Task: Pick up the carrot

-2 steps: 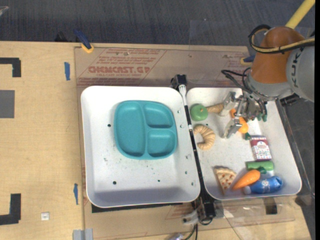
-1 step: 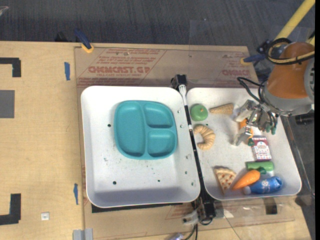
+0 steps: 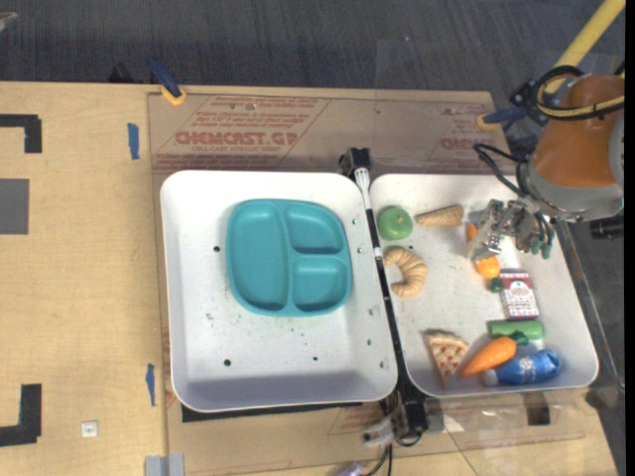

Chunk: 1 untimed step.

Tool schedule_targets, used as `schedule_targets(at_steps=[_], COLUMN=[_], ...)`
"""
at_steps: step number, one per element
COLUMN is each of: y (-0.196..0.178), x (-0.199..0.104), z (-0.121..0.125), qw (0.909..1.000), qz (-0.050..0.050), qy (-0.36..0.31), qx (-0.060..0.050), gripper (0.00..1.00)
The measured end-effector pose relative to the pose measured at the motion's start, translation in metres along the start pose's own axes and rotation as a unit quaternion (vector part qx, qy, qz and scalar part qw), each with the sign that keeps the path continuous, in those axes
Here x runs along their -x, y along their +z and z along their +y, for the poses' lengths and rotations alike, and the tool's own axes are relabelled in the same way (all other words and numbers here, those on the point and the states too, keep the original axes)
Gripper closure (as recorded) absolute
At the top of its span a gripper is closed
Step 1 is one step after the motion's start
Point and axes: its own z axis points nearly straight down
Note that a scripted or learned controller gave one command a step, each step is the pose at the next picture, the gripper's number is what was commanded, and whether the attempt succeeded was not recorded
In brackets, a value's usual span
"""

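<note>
Camera view: claw low over right bin, carrot apart

Two white bins sit side by side, and the left bin carries a teal divided plate. Over in the right bin, the gripper hangs at the upper right, just above a small orange piece. The carrot lies near the lower edge, touching a blue bottle and beside a pizza slice. A green apple and a croissant sit along the left side.
</note>
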Motion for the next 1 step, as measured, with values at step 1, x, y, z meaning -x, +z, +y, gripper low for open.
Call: schedule_targets(at_steps=[1], y=[-0.0672], x=[-0.031], z=[0.0748], qw=[0.9973], qz=[0.004], qy=[0.074], qx=[0.0], gripper=[1.0])
